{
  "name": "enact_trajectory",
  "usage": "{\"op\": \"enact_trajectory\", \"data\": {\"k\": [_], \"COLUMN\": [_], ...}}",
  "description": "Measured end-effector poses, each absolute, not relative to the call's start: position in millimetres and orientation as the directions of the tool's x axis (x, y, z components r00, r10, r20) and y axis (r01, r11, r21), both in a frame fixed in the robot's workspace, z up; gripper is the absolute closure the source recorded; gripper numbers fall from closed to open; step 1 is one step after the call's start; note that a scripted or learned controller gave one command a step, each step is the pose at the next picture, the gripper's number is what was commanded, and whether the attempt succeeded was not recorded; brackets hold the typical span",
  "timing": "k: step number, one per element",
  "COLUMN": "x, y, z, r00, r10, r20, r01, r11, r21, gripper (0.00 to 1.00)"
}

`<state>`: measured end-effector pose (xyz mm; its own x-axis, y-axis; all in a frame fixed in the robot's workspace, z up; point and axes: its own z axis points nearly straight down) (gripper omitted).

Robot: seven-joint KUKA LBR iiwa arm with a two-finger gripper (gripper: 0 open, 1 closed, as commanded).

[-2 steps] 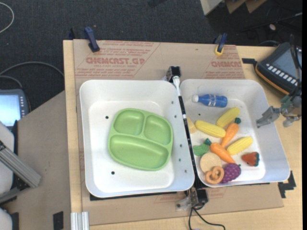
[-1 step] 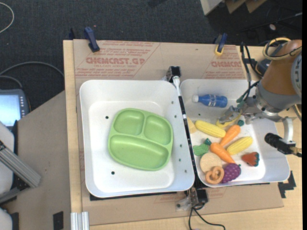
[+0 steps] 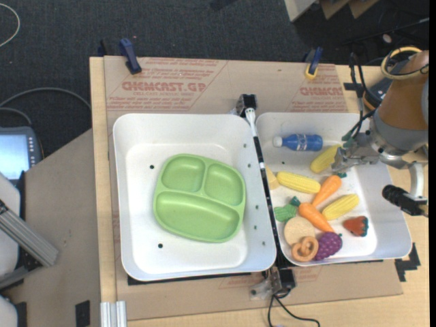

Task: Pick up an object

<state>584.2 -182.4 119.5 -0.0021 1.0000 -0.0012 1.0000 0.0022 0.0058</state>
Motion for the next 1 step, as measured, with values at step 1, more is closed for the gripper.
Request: {"op": "enact_trajectory", "data": {"k": [1], "x": [583.8], "y": [-182.4], "z": [118.6], "r00": [-0.002], "r10": [1.0], "r20": [-0.001], "r01": [1.0], "r11": [0.002], "r21": [0.004], "gripper": [0.0]}}
